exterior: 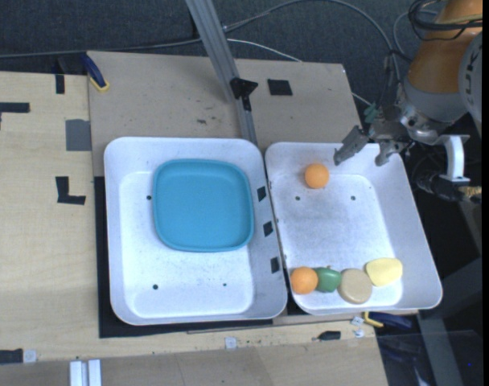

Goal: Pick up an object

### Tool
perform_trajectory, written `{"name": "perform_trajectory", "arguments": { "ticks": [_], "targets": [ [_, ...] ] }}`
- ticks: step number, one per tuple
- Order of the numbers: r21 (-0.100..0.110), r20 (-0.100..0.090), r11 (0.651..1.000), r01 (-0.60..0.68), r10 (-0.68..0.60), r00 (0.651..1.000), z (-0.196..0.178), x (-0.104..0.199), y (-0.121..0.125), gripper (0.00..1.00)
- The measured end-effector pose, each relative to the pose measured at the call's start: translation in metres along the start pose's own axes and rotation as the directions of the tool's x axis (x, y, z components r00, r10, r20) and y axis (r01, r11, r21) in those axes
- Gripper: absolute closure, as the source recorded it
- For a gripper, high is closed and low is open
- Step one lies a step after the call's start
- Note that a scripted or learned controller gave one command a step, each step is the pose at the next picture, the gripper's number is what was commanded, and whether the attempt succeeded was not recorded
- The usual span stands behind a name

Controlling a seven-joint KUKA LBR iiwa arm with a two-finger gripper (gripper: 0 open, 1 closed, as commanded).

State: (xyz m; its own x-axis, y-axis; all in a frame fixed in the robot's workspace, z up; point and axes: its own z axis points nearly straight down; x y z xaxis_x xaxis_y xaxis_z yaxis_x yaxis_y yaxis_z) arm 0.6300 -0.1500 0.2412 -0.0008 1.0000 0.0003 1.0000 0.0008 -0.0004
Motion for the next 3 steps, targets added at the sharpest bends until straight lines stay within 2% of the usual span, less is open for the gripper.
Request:
{"name": "perform_trajectory", "arguments": {
  "ticks": [1, 3],
  "targets": [
    [0.004, 0.0, 1.0, -0.001, 0.001, 1.0, 0.048, -0.001, -0.009, 0.0],
    [0.004, 0.0, 1.0, 0.0, 0.0, 1.0, 0.134, 0.001, -0.01, 0.0]
  ]
}}
